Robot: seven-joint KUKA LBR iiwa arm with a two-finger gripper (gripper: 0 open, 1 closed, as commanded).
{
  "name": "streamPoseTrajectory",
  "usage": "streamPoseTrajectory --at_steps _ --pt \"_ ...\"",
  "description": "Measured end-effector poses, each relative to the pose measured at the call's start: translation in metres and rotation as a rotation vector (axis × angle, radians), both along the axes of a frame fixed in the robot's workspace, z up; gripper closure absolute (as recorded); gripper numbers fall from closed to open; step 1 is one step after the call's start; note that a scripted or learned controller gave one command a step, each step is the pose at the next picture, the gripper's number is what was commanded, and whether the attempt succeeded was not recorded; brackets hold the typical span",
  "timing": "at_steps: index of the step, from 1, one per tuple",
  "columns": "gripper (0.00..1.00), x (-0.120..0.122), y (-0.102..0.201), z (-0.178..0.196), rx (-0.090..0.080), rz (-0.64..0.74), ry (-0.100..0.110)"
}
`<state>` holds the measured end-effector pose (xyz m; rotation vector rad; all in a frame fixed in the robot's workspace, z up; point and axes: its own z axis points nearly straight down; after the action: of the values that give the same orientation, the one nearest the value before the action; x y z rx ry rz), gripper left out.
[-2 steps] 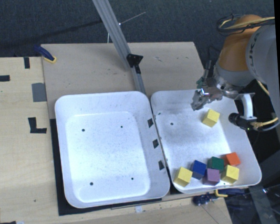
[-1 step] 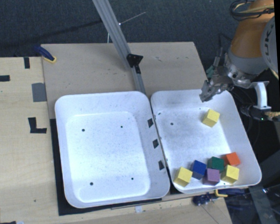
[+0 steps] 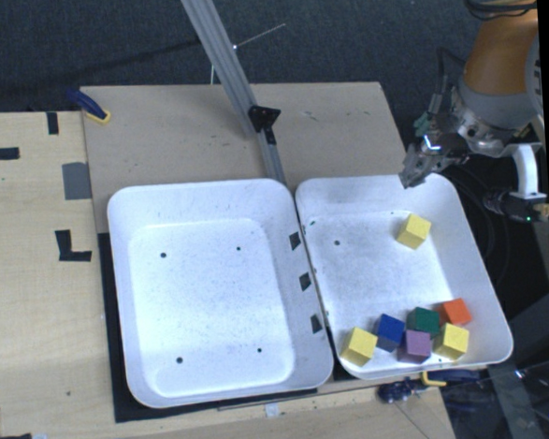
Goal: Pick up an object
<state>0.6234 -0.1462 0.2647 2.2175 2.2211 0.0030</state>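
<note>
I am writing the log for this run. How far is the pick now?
Nothing looks picked yet: all seven blocks lie in the right bin. The gripper hangs over that bin's far right corner, beyond the lone yellow block. Descending, grasping and lifting remain.

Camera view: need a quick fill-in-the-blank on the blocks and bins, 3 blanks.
1. All the blocks lie in the ___ bin.
2. The lone block apart from the cluster is ___.
3. In the cluster, the purple block sits just below the ___ one.
4. The gripper hangs over that bin's ___ right corner.

Missing: right; yellow; green; top
</note>
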Motion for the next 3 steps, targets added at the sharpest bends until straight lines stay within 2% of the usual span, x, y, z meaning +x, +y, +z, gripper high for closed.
streamPoseTrajectory --at_steps 3 --pt "1.0 -0.042 0.147 -0.03 0.002 0.004 0.008"
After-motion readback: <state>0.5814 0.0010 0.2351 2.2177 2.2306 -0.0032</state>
